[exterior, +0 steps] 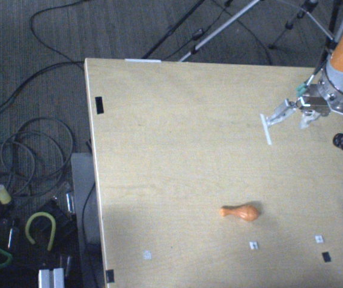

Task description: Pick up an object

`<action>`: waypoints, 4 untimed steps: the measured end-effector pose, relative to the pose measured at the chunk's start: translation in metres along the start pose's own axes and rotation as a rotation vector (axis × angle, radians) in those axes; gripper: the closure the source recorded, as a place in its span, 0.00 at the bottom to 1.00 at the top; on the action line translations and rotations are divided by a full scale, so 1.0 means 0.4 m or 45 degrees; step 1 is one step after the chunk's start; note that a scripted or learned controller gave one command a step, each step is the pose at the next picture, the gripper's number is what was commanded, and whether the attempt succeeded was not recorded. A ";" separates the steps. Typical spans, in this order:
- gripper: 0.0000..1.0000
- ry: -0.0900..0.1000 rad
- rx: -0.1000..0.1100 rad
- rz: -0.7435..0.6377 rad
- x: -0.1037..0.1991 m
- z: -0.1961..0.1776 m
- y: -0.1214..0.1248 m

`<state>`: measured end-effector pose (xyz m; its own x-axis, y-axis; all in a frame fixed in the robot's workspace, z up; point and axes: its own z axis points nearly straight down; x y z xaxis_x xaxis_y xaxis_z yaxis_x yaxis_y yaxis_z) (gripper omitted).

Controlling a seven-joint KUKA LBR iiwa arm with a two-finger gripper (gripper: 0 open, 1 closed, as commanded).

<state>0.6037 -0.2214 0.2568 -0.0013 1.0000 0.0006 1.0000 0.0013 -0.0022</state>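
Pale wood surface (177,161) filling most of the view, dark carpet with cables (33,143) to the left and above. Arm in from the upper right, orange band (340,56) at the frame edge, gripper (292,117) low over the upper right part of the surface. Jaws spread apart, one finger (277,116) reaching left, nothing between them. Thin white strip (266,129) lying just left of and below that finger, close to it; contact hard to call. Orange pear-shaped object (241,212), narrow neck pointing left, lying flat on the lower middle-right of the surface, well apart from the gripper. Small white markers (253,245) and one more (319,239) below the object, small black patch (100,105) near the left edge. Tripod legs (243,8) across the carpet at top. Green hooked tool (39,227) on the floor at lower left.
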 end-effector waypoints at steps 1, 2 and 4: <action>0.00 -0.004 0.000 -0.250 -0.002 0.210 0.096; 0.00 -0.004 -0.001 -0.392 0.011 0.432 0.164; 0.00 -0.002 -0.002 -0.728 0.026 0.316 0.067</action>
<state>0.6303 -0.2110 0.1304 -0.5424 0.8401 -0.0006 0.8401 0.5424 -0.0005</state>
